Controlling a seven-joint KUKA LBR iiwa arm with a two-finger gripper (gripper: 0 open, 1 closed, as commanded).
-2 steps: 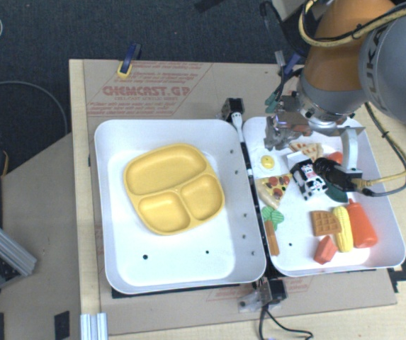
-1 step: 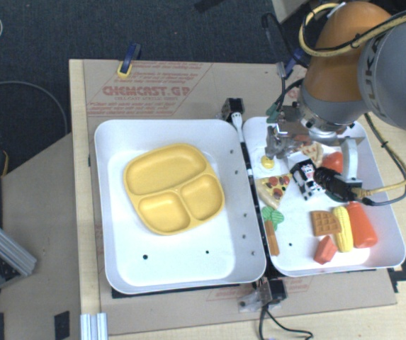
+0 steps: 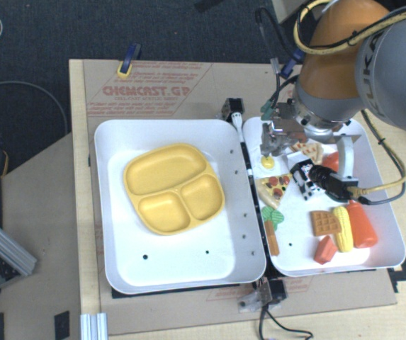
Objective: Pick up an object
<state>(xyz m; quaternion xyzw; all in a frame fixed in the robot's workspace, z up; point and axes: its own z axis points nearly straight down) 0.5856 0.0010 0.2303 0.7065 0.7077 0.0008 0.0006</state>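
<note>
My gripper hangs low over the back half of the right bin, under the grey and orange wrist. Just beneath it lie a pale tan piece and a red piece, partly hidden by the hand. A small yellow toy sits to its left, and a pizza slice lies a little nearer the front. Nothing is visibly lifted off the bin floor.
Toward the front of the right bin lie a waffle, a yellow corn cob, an orange carrot, a red sausage, a green leaf and a brown stick. The left bin holds a yellow divided plate. A black cable trails beside the gripper.
</note>
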